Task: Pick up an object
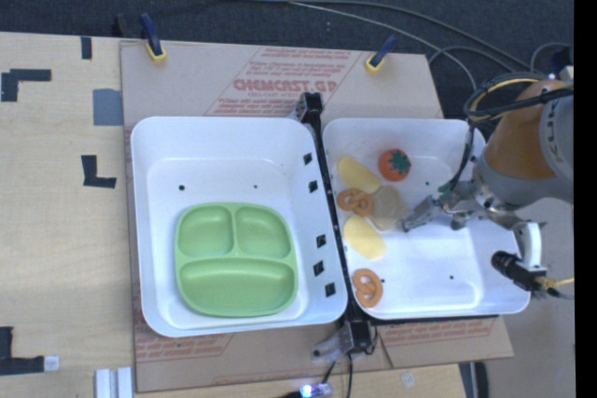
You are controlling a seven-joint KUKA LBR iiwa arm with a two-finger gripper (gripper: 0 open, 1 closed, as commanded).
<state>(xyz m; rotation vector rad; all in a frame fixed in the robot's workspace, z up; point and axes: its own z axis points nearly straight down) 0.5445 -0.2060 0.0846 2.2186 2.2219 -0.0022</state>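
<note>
Right bin point(438, 294): hand point(410, 221) low, tips beside a pale translucent round piece point(386, 203) at centre-left. Cannot tell its opening or any hold. Tomato point(395, 164) behind; pretzels point(354, 200) nearby.

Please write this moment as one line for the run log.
arm: reaching into right bin | gripper: low beside pale round piece, nothing seen held | nearby: tomato, pretzels | left bin: green plate

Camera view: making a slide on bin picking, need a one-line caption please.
Gripper reaches into the right bin beside toy foods; green divided plate sits in the left bin.
</note>
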